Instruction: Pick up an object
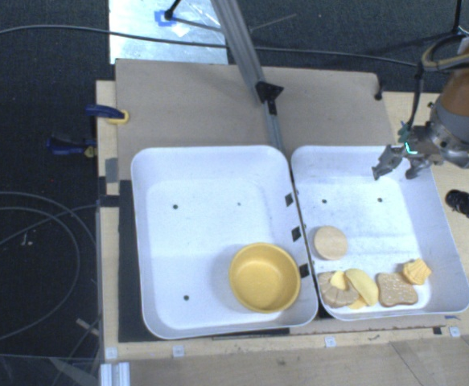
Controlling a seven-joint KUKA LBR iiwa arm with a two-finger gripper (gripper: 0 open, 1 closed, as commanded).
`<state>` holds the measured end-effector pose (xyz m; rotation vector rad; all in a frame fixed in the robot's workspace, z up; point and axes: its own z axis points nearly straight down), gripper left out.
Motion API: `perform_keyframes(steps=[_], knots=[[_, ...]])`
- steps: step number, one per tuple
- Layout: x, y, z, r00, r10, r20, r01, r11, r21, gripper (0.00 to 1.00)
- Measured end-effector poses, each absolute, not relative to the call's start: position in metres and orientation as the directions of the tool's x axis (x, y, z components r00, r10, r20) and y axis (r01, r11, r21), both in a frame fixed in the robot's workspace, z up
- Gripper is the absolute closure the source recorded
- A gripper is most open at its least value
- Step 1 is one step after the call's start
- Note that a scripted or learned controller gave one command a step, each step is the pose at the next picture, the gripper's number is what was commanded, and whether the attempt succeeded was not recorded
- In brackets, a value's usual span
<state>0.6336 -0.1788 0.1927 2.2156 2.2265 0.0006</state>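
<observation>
Brown bench on dark carpet bears two white bins. Banana lies diagonal. Gripper hangs spread, empty.

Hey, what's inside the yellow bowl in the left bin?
Nothing shows inside the yellow bowl; its visible interior is bare. The slanted camera hides part of the inner wall behind the near rim. The food pieces lie in the right bin.

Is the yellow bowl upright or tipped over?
Upright: the yellow bowl sits in the left bin with its round opening facing up, and nothing shows inside it.
</observation>
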Motion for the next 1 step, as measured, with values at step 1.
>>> perform_keyframes(steps=[1], knots=[[0.6339,-0.1788,0.1934,-0.005,1.0,0.0,1.0,0.005,0.002,0.0]])
